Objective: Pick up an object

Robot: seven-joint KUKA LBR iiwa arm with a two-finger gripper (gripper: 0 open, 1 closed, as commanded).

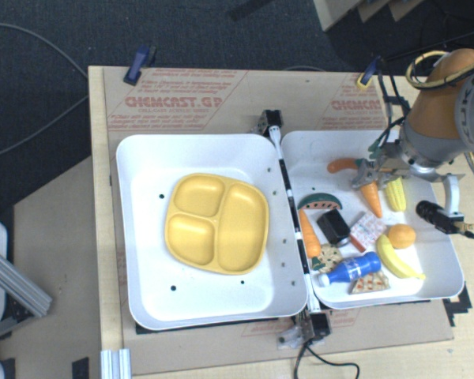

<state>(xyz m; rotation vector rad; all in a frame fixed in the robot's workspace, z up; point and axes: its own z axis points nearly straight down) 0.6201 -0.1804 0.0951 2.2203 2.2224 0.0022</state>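
Counter (221,93) carries two white bins side by side. Left bin (142,164) holds a yellow divided plate (217,222) and nothing else I can see. Right bin (438,279) is crowded: arm (446,105) reaches in from the right, claw (373,170) low over the bin's upper middle; cannot tell how far open it is or whether it grips anything, since the wrist hides the tips. Nearest candidates are the small carrot (371,198) just below the claw, the corn (395,193) beside it, and a red-orange piece (341,165) to its left. Further down: banana (396,259), blue bottle (350,270), long carrot (310,235), black block (332,226), orange (401,235). Risk, as I judge it: carrot and corn lie touching, so the claw could land between them, nudge both aside and close on neither.
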